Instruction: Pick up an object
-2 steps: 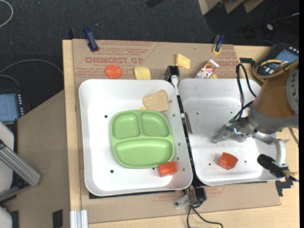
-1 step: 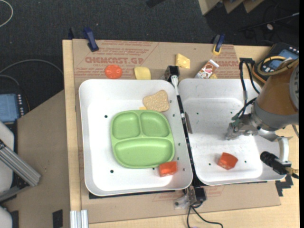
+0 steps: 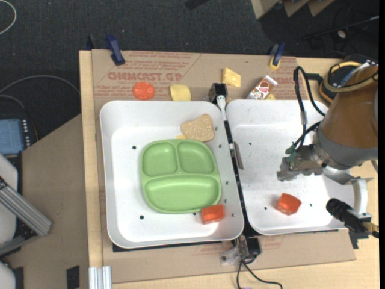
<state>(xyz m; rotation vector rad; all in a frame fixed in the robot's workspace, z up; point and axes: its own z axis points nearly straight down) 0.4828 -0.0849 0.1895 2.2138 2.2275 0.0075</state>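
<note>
The counter [image 3: 150, 65], a brown board printed with red lettering, carries two shallow white bins side by side. The left bin [image 3: 120, 131] holds a green divided plate [image 3: 179, 176] with three compartments, lying flat near its middle. The right bin [image 3: 264, 125] lies just beside it, their inner rims touching along a dark seam.

The grey arm [image 3: 352, 125] reaches in from the right, its orange band showing at the upper right, and hangs over the right side of the right bin. Its claw [image 3: 295, 168] points toward the bin's middle; whether it is open or closed cannot be told from this angle, and nothing is seen between its tips.

A tan, bread-shaped piece [image 3: 198, 127] rests in the left bin, touching the plate's upper rim. An orange block [image 3: 288, 204] lies on the floor of the right bin, near and below the claw but apart from it. A second orange block [image 3: 212, 214] sits in the left bin at the plate's lower right corner.

On the counter above the bins lie an orange round piece [image 3: 144, 90], a yellow piece [image 3: 180, 93], a yellow wedge [image 3: 231, 77] and a small red-and-white packet [image 3: 262, 88].
</note>
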